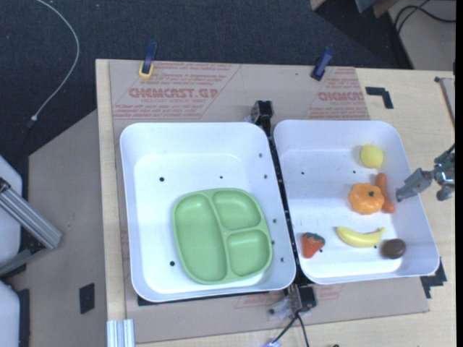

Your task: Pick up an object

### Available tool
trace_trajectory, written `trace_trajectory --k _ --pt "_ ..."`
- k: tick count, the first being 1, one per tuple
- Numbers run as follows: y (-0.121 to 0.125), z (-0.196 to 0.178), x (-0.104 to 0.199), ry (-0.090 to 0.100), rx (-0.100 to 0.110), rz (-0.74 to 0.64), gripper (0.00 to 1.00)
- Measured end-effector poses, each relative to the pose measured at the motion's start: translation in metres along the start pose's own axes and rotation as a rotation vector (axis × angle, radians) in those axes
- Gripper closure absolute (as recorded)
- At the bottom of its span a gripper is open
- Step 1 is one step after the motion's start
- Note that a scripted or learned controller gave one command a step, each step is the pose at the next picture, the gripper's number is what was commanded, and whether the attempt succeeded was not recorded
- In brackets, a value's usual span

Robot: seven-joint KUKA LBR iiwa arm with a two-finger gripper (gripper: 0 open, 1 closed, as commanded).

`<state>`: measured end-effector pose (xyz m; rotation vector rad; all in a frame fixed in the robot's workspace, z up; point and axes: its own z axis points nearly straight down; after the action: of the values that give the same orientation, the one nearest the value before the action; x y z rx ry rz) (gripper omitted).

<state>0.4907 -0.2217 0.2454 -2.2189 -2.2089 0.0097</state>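
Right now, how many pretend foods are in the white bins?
6, all in the right bin: yellow lemon, orange pumpkin, carrot, yellow banana, red strawberry, brown kiwi.

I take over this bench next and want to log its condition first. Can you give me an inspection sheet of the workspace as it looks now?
Surface: bench covered with printed brown board, bearing left bin and right bin side by side.
Job's things: in the right bin, lemon, orange fruit, carrot touching it, banana, strawberry, brown item.
Clutter: green divided plate in the left bin.
Grippers: tool at the right bin's right edge, holding nothing.
Cables: white cable on the floor.
Surroundings: dark carpet; two clamps on the far edge.
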Motion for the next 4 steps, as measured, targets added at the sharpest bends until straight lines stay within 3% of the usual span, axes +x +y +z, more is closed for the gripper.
trace_trajectory --k 1,4 --pt "0.003 -0.006 0.001 -0.004 -0.012 -0.004 0.00" --pt "0.004 0.157 0.001 0.005 -0.007 -0.007 0.00"
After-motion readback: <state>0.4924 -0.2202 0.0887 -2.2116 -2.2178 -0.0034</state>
